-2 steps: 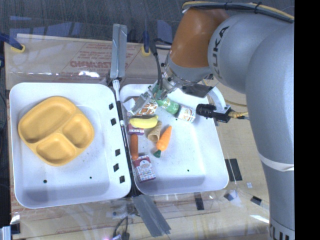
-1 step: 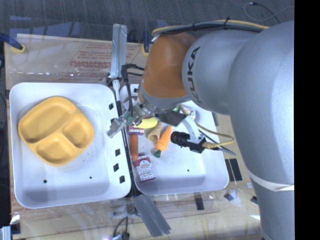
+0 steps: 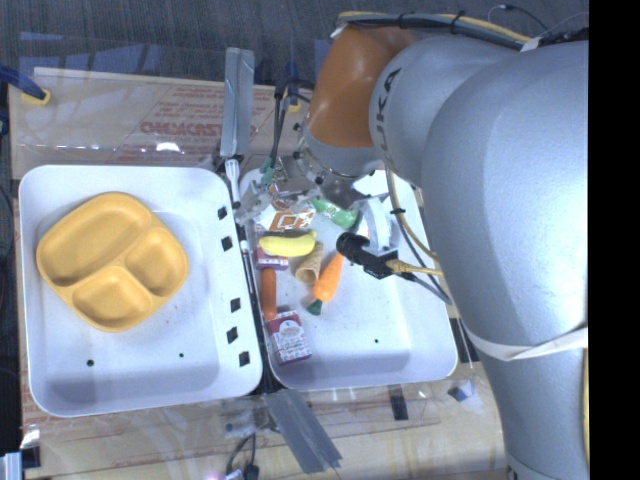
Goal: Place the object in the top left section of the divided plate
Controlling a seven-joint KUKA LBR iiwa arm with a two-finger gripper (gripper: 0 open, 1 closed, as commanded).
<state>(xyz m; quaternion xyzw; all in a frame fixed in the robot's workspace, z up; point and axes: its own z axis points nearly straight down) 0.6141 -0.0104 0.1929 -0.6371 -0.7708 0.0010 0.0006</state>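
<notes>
A yellow divided plate [image 3: 110, 223] with three sections lies in the left bin [image 3: 130, 368], with nothing in it. My gripper [image 3: 285, 196] is down at the far left corner of the right bin [image 3: 385, 353], just above a pile of toy food. Directly below it lies a yellow banana [image 3: 287, 245]. Beside that are an orange carrot [image 3: 327, 280], a tan cone [image 3: 310, 263], a red sausage [image 3: 268, 293] and a green piece [image 3: 338, 211]. The wrist hides whatever lies right under the gripper.
A small red carton [image 3: 288, 338] lies at the near left of the right bin. A raised divider [image 3: 238, 268] with black clips separates the two bins. The bulky grey arm [image 3: 480, 198] covers the right bin's right side. A black cable plug [image 3: 365, 253] hangs over the bin.
</notes>
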